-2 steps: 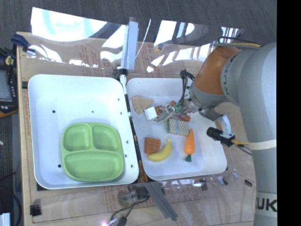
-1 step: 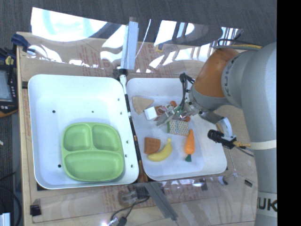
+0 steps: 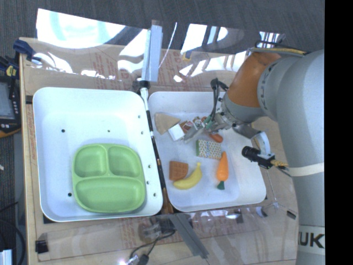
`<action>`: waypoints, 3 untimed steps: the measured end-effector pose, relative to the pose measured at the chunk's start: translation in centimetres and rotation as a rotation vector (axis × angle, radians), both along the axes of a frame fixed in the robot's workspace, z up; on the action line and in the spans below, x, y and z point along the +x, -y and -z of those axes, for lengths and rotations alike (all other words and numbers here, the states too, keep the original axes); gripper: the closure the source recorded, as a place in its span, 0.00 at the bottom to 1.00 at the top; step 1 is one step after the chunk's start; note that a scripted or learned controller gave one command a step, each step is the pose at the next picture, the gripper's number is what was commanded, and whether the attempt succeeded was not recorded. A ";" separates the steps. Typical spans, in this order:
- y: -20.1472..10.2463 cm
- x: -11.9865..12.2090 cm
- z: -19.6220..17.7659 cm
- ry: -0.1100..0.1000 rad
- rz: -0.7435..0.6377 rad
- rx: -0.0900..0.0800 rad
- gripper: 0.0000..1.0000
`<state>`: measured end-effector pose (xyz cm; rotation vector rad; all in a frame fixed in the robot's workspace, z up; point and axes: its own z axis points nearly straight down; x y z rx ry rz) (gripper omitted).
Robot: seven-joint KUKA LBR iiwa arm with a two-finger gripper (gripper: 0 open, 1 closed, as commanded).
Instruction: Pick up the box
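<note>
Patterned box (image 3: pixel 209 148) is the thing to pick; it lies flat in the right bin (image 3: pixel 248 189), close to the bin's middle. Taking this box as the landmark: the carrot (image 3: pixel 222 169) lies just beside it on the lower right, the banana (image 3: pixel 188 178) and the brown waffle piece (image 3: pixel 177 170) lie below and to the left, a small red piece (image 3: pixel 216 138) sits almost touching its upper edge, and a white block (image 3: pixel 176 132) with a tan wedge (image 3: pixel 164 121) lies further to the upper left. The green divided plate (image 3: pixel 108 176) rests in the left bin (image 3: pixel 49 104), well apart from the box.

The hand (image 3: pixel 199 125) hangs just above and to the upper left of the box, low over the bin. Its metal parts mix with the small items under it, so I cannot tell whether it is wide or narrow, and I see nothing clearly held in it.

To do the step well, I think the hand should first move a little toward the box until it stands over its centre, then turn so it closes across the shorter side. It should come down straight, because the red piece and the carrot are so near and could be pushed or caught together with the box. Since the box lies flat, a low and firm grasp seems needed before lifting.
</note>
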<state>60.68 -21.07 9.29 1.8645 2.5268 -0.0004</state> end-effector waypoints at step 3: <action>-0.3 -2.5 0.2 -0.005 0.019 0.003 0.00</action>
